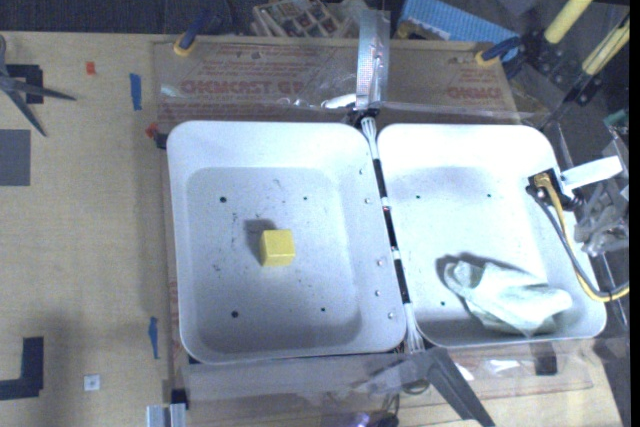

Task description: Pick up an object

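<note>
camera view, yellow block (278, 247) squarish, left bin (200, 155)

Light is even and rather dim; the white bins (200, 155) look bright, shadows are soft, and the picture is slightly blurred.

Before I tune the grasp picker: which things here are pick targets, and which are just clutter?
For the job:
yellow block, in the left bin
crumpled cloth, in the right bin

Lying about:
scissors on the bench
blue tape
cardboard sheet behind the bins
</note>
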Action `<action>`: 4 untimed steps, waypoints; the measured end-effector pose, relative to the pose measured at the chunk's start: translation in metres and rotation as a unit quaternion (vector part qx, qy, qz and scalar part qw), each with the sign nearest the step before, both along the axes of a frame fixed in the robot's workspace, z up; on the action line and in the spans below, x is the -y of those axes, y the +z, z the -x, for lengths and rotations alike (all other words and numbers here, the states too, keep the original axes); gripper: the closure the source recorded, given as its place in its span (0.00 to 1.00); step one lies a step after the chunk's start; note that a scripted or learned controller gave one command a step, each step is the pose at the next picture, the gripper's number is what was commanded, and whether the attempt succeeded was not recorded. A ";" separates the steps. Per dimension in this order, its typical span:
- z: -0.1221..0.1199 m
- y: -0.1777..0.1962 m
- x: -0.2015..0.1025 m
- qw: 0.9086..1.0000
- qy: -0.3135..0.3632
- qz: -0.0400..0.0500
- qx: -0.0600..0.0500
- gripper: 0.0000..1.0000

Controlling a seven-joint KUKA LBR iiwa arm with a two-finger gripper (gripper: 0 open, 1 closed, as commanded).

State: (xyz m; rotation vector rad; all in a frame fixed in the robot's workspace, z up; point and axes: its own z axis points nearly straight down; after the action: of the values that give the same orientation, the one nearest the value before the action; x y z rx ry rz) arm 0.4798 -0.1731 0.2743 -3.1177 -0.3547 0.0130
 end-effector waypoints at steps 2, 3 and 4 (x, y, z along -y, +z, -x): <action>-0.001 0.081 0.043 1.000 -0.010 0.002 0.003 1.00; 0.000 0.010 0.050 1.000 -0.013 0.001 0.003 1.00; -0.038 0.030 0.050 1.000 -0.012 0.001 0.004 1.00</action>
State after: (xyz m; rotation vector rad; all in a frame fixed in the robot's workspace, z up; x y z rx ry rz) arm 0.5178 -0.2233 0.3044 -3.1254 -0.3168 0.0016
